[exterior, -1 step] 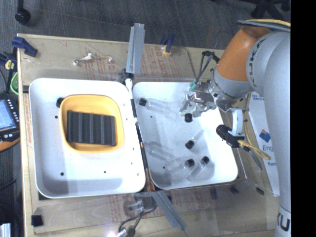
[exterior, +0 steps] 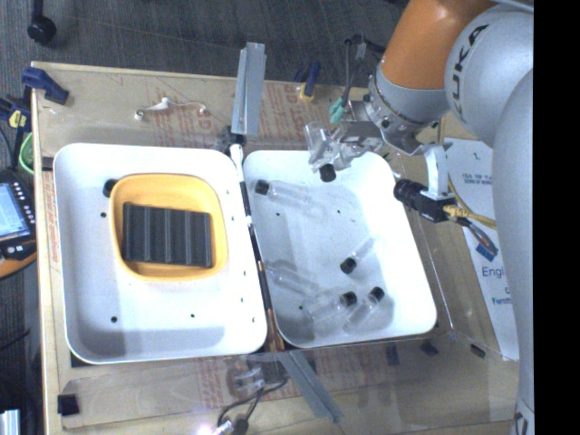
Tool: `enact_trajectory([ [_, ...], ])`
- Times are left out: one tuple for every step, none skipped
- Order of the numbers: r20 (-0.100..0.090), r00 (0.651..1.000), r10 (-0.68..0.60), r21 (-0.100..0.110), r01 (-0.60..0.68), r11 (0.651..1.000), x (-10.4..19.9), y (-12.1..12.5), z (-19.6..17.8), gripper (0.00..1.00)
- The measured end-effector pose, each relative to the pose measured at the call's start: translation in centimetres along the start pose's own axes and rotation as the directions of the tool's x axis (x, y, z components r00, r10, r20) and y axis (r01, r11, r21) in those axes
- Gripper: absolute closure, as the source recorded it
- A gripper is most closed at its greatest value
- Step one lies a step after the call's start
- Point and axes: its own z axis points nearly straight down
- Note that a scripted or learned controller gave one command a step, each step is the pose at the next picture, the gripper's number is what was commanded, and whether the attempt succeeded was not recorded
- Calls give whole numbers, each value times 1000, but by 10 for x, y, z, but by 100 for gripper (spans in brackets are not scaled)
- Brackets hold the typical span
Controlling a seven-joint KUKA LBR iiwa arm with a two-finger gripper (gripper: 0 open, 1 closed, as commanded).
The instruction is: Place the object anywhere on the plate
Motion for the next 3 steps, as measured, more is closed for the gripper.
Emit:
enact_trajectory([
  [-1, 960, -280, 4, 280, 960, 33, 15, 99, 100],
  [1, 928, -373, 1, 373, 928, 101, 25, 98, 100],
  [1, 928, -373, 1, 373, 928, 101, 25, 98, 0],
])
